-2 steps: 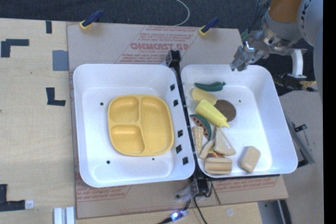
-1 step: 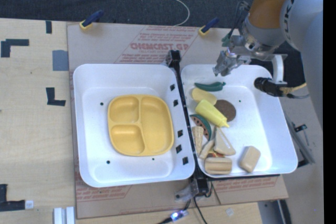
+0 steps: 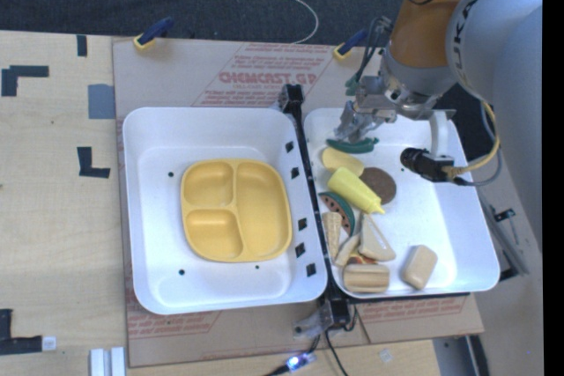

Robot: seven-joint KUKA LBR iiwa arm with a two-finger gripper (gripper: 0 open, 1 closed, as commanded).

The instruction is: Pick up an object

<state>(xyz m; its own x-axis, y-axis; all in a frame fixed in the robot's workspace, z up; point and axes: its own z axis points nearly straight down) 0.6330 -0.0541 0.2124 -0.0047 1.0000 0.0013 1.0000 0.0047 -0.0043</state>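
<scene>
Toy food lies heaped in the right bin, along its left side. Just above the heap's far end, the gripper hangs over a green piece, apparently descending to grasp; whether its claw is spread cannot be told. Next comes closing, then lifting.
</scene>
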